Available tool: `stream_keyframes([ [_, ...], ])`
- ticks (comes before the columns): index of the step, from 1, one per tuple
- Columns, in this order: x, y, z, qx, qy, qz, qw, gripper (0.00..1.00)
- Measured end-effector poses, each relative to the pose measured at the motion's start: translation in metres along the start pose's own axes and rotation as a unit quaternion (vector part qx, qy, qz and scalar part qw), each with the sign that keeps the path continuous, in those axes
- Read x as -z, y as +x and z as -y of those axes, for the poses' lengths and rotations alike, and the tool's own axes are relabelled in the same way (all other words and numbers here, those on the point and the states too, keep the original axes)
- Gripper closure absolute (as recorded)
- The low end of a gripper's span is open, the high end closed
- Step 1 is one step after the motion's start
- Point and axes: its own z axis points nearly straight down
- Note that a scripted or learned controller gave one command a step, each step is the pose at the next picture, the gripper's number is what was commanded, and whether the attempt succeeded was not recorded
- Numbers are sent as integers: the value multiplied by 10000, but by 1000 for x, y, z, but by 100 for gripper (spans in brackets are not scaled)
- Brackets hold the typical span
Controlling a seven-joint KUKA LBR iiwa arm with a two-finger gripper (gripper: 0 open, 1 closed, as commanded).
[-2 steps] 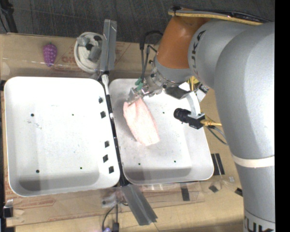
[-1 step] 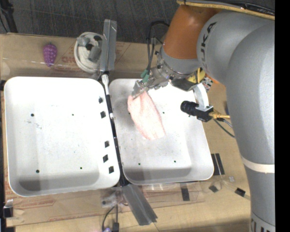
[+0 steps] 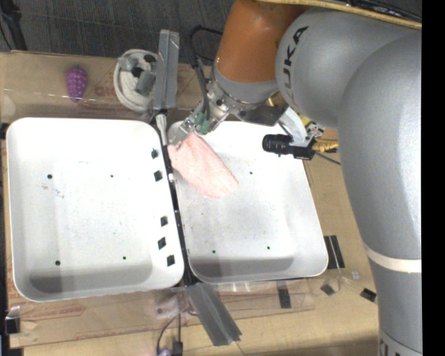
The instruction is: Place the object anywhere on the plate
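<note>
My gripper is at the upper middle of frame, apparently pinching the pink plate at its top edge over the right bin. Placement not done.

This is a robotics lab or test cell, not a home. A large grey industrial arm with an orange band reaches in from the right over a wooden bench bearing two shallow white bins side by side. Black tape marks dot the bench's near right, cables trail at the edges, and dark carpet lies beyond the far side.
</note>
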Motion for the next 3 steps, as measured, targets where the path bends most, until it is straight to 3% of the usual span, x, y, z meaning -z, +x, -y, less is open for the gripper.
stream_keyframes([
  [1, -7, 31, -44, 2016, -5, 5, 9795, 100],
  [2, -5, 70, -78, 3943, -9, 10, 9190, 100],
  [3, -4, 69, -78, 3941, -9, 12, 9191, 0],
])
